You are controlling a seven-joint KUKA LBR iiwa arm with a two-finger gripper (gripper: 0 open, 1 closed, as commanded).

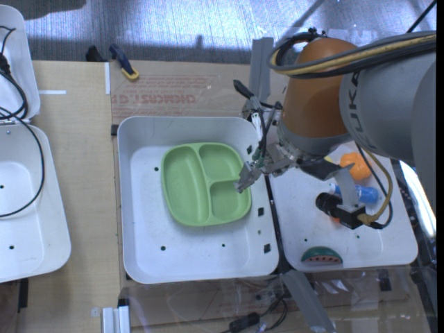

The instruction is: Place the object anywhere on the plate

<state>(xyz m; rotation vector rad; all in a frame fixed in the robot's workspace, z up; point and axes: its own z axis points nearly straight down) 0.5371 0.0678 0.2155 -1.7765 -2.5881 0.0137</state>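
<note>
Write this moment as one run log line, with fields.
gripper: over plate's right edge | plate: green, in left bin | right bin: watermelon slice, orange object

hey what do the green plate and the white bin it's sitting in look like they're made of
Green plate: probably molded plastic, matte; uniform pale green, with rounded raised dividers forming three compartments.
White bin: likely plastic as well, smooth with a slight sheen; thin rounded rim and soft corners. It could be coated metal; the view cannot settle that.
</note>
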